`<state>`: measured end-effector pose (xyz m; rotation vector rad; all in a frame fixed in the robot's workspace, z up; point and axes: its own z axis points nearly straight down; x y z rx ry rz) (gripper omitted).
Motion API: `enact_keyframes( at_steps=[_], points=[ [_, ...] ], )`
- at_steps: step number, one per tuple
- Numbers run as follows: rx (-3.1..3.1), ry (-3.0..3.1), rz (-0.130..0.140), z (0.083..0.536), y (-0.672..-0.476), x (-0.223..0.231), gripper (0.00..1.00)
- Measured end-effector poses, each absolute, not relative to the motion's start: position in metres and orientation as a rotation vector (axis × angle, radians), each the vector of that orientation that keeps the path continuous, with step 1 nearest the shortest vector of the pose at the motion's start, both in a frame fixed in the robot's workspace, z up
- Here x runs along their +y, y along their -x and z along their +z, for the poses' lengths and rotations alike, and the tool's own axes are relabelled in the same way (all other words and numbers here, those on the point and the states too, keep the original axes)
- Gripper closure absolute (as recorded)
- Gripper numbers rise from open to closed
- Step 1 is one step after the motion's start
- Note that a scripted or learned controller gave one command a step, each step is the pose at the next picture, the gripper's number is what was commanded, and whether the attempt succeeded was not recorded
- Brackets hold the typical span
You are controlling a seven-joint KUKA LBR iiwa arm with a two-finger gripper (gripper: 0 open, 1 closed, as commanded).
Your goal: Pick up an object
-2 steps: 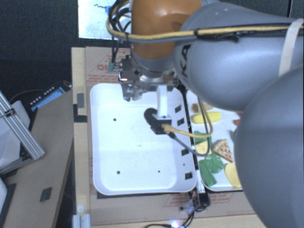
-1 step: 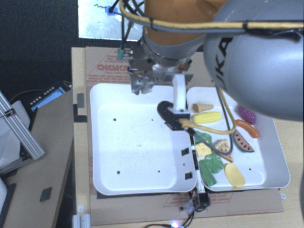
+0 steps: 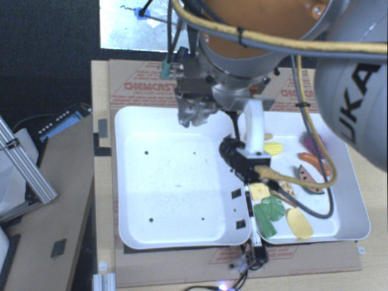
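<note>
While the grey and orange arm point(image 3: 267, 17) fills the twelve o'clock part of the view, its hand point(image 3: 195, 111) hangs over the far rim of the left bin point(image 3: 139, 223); I cannot tell how that hand is set, and nothing shows in it. The things to pick lie in the right bin point(image 3: 354, 223): a green piece point(image 3: 268, 214) and a yellow oval point(image 3: 299, 224) toward six o'clock, a yellow corn-like piece point(image 3: 273, 148) and an orange piece point(image 3: 310, 159) farther back. The worktop point(image 3: 60, 180) carries both bins.
</note>
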<state>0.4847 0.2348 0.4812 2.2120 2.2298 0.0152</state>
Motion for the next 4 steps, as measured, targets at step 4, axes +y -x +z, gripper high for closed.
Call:
enact_keyframes(
  at_steps=[4],
  points=[
    [2.228,-2.213,0.015,0.54,-0.485,0.234,1.0]
  ],
)
